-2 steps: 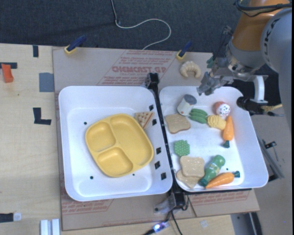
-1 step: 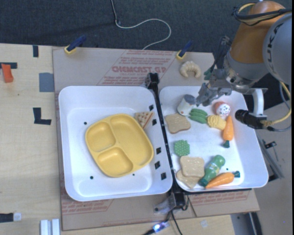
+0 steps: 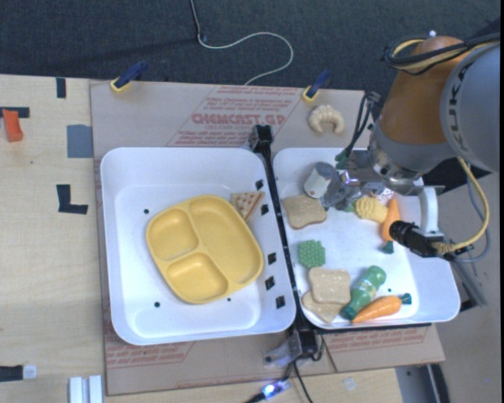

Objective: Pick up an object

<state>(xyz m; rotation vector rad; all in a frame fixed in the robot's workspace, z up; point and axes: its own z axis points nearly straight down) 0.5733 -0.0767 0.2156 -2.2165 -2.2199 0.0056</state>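
1. While the gripper (image 3: 346, 188) hangs low in the right bin (image 3: 441, 309), beside the corn cob (image 3: 370, 208) and slice of toast (image 3: 303, 211), I cannot tell what state it is in.
2. Judged step: the approach, with nothing visibly lifted.
3. Next it needs to settle over 1 item and grip it.
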